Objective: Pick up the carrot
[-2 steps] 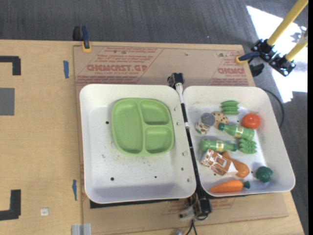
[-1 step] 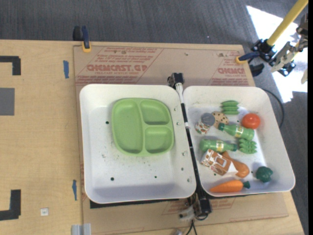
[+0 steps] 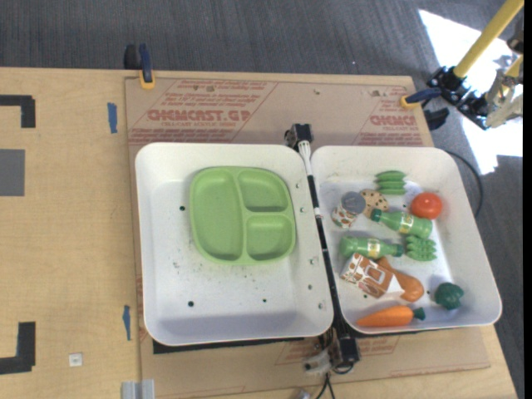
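The desk [image 3: 66, 223] carries two shallow white bins side by side. The left bin [image 3: 158, 248] holds one green divided plate [image 3: 243, 214] with three compartments, set near the middle, apparently as a place to put things. The right bin [image 3: 465, 223] holds all the loose toy food, heaped together as stock to pick from.

The carrot [image 3: 386, 316] lies on its side along the near edge of the right bin, orange body with its green top pointing right. It sits just beside a printed snack packet [image 3: 367, 274], and I cannot tell whether the two touch. It is otherwise free above, so I judge it reachable from overhead.

Count in the right bin:
- one carrot
- one red tomato [image 3: 426, 205]
- two green bottles [image 3: 399, 220] [image 3: 371, 247]
- one small dark green vegetable [image 3: 449, 295] (possibly broccoli)
- two ridged green pieces [image 3: 390, 181] [image 3: 421, 248]
- one packet
- one orange piece [image 3: 410, 288] half under the packet
- a few small items near the divider [image 3: 356, 204], too small to name

As for the hand, I cannot tell its state. At the top right stands a yellow-and-black fixture [image 3: 486, 40], well apart from the bins. The pick is not yet begun.
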`<action>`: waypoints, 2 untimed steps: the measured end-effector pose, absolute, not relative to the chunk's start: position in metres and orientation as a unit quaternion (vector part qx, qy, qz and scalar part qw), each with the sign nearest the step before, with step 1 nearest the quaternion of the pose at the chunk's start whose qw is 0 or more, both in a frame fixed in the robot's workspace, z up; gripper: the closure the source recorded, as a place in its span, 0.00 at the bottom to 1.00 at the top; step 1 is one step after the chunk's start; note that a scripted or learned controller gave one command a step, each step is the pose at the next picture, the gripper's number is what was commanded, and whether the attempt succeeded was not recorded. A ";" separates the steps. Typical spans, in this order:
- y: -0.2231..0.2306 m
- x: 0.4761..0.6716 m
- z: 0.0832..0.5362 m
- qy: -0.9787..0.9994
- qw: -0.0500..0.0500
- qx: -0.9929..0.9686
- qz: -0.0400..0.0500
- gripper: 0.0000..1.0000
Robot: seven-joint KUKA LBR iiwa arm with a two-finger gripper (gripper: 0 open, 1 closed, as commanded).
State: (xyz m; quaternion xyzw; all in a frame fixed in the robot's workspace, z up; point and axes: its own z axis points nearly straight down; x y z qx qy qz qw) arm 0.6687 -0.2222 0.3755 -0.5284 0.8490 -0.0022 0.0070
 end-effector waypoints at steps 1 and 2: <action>-0.224 0.514 0.309 0.814 0.001 -0.581 0.000 1.00; -0.223 0.515 0.310 0.814 0.001 -0.581 0.000 0.00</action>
